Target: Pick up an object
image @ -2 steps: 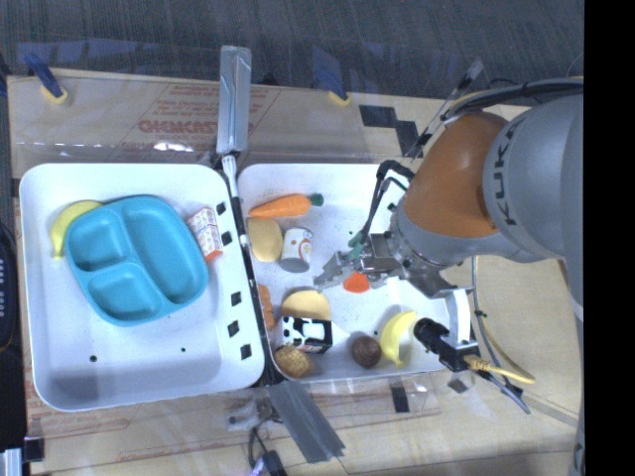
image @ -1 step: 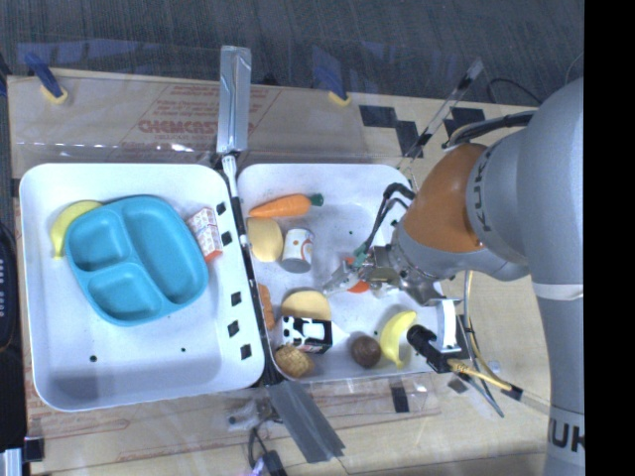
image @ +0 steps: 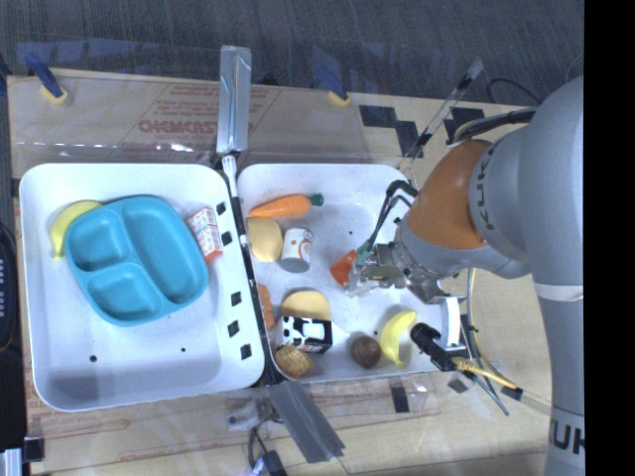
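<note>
Right of frame centre, the pincer (image: 363, 269) hangs by a small orange piece (image: 343, 265), grip state impossible to tell; I'd centre it squarely over that piece before lifting.

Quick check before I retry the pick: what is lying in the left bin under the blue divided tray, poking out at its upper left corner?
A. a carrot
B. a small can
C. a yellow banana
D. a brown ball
C. A yellow banana curves out from beneath the upper left edge of the blue divided tray in the left bin; the carrot and the small can lie in the right bin.
</note>
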Motion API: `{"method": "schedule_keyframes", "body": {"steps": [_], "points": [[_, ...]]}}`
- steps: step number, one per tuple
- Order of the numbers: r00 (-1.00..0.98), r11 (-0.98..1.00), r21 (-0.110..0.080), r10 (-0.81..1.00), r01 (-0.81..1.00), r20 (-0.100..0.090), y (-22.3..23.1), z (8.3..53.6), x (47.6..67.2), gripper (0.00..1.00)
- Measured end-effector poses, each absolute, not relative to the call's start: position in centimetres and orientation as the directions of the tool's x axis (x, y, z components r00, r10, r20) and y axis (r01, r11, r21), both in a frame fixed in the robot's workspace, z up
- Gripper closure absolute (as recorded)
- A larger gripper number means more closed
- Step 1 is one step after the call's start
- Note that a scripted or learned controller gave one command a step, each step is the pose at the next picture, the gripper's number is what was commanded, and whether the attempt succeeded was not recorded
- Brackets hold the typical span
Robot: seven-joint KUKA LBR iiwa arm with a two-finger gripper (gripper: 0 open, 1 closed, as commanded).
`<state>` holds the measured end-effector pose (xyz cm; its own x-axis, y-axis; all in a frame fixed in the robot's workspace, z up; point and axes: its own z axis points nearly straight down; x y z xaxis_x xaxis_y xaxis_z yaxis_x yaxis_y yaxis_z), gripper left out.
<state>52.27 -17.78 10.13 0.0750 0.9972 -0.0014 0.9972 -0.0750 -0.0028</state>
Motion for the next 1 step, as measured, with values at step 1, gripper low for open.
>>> {"method": "schedule_keyframes", "body": {"steps": [1], "points": [[-0.11,0.11,-0.003,0.994,0.994,0.002,-12.65,9.1,48.47,1.0]]}}
